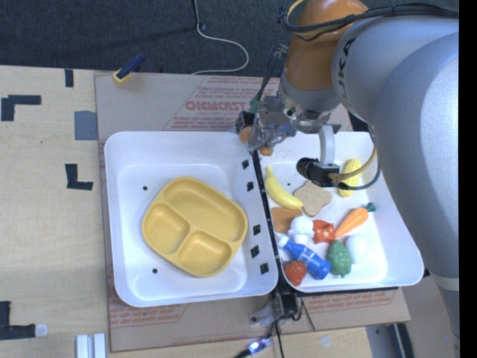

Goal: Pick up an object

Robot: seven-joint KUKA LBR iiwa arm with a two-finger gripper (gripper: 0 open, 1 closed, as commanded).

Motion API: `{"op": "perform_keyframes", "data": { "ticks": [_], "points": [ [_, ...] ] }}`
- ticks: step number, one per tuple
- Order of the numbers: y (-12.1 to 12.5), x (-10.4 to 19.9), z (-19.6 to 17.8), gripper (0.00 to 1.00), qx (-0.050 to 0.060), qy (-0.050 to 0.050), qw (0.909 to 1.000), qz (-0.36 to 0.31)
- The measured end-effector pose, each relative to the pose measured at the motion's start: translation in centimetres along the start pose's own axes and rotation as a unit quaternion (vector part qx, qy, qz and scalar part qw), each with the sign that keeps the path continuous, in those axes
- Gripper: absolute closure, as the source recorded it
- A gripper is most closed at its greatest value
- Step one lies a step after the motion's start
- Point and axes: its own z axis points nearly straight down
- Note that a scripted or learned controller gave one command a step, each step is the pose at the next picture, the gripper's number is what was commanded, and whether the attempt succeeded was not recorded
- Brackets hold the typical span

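My gripper (258,136) hangs over the far end of the divider between the two white bins. A small orange piece (244,132) shows right at its left side; whether it is held cannot be made out. The right bin (399,263) holds several toy foods: a banana (279,189), a bread slice (314,198), a carrot (352,221), a green vegetable (339,259), a blue piece (308,259), a red piece (294,273) and a yellow piece (351,175). They lie below and to the right of the gripper.
A yellow compartment plate (195,226) lies in the left bin (119,200). The grey arm (402,73) with its orange band (317,47) covers the upper right. A cable (216,39) and a blue-yellow item (129,68) lie behind the bins.
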Motion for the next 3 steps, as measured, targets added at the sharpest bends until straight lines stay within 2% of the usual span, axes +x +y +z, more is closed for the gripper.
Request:
{"op": "perform_keyframes", "data": {
  "ticks": [1,3],
  "points": [
    [-0.8,1.1,-1.8,1.00,-0.001,0.000,1.0000,0.001],
    [-0.3,0.8,0.1,1.00,0.000,-0.001,1.0000,0.002]
  ]
}}
